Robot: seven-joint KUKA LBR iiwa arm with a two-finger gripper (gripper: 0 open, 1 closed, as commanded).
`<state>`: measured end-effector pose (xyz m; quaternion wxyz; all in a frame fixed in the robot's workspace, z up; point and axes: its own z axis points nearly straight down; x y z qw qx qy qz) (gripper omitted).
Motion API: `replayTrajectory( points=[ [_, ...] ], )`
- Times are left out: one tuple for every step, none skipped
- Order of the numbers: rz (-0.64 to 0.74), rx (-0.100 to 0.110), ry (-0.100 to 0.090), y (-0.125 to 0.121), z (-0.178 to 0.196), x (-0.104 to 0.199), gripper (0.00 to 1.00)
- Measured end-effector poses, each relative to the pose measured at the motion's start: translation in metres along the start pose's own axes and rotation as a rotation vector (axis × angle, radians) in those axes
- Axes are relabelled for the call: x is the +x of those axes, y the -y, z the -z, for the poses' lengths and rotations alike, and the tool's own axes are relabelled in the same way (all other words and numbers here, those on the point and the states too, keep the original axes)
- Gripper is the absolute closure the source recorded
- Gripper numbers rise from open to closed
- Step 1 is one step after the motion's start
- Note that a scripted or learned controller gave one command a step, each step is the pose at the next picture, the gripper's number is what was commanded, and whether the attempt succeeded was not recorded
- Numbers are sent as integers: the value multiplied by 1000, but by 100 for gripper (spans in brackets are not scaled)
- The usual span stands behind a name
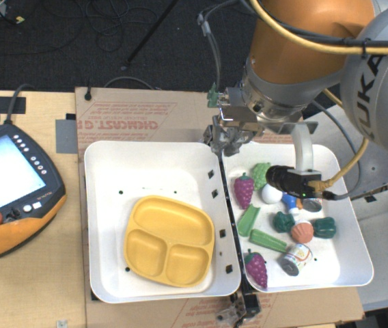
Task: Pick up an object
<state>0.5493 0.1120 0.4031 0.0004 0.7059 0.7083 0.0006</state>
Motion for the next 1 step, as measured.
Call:
replayTrajectory(
  points=[
    [-2,-6,-3,76,107,-19,100]
  ],
)
